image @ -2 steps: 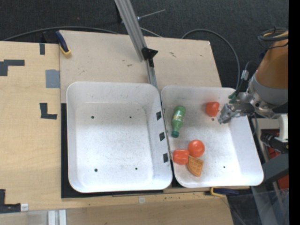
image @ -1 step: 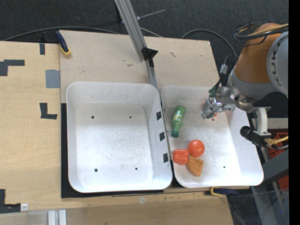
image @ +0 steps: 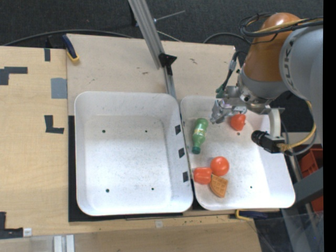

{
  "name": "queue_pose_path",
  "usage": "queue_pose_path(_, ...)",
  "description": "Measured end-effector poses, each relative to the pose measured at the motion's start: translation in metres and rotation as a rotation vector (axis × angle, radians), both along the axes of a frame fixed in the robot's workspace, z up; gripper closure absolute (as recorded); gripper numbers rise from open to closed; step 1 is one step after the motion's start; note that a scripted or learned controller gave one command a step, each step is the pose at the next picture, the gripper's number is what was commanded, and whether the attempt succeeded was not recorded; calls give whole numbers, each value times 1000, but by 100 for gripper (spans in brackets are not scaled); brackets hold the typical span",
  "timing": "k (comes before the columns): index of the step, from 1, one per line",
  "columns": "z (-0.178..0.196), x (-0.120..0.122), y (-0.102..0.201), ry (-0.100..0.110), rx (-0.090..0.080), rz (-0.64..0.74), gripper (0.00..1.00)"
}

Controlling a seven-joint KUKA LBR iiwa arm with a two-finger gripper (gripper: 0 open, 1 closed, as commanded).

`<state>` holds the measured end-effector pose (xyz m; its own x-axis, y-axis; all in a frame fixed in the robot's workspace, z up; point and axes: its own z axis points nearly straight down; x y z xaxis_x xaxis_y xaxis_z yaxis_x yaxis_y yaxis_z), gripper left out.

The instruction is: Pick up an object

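From the slanted overhead camera, the table carries two shallow white bins side by side. The left bin has speckled flooring and a few small dark dots on it. The right bin holds all the small items.

The grey arm with its orange band reaches in from the right, and its hand hangs over the upper part of the right bin. Whether the hand is apart or together I cannot tell; nothing is seen caught in it.

Just right of the hand lies a small red-orange piece, close beside it, though contact cannot be judged. To the hand's left, near the bin's left wall, a green bottle lies on its side, its cap end pointing toward the lower edge of the view.

Lower in the bin sits a cluster: a red tomato, a second red piece just left and slightly below it, and a tan waffle beneath the tomato, touching or nearly touching both.

A metal pole slants down from the top of the view to the gap between the bins. Grey tape patches mark the table at left.
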<state>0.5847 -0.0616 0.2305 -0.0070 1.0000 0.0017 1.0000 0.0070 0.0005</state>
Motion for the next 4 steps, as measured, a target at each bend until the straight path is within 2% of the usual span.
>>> queue_pose_path(1, 8, 16, 48, 0, 0, 0, 100)
queue_pose_path(2, -5, 39, 104, 2, 0, 0, 100)
queue_pose_path(3, 6, 64, 154, -1, 0, 0, 100)
queue_pose_path(4, 6, 63, 150, 2, -3, -5, 0)
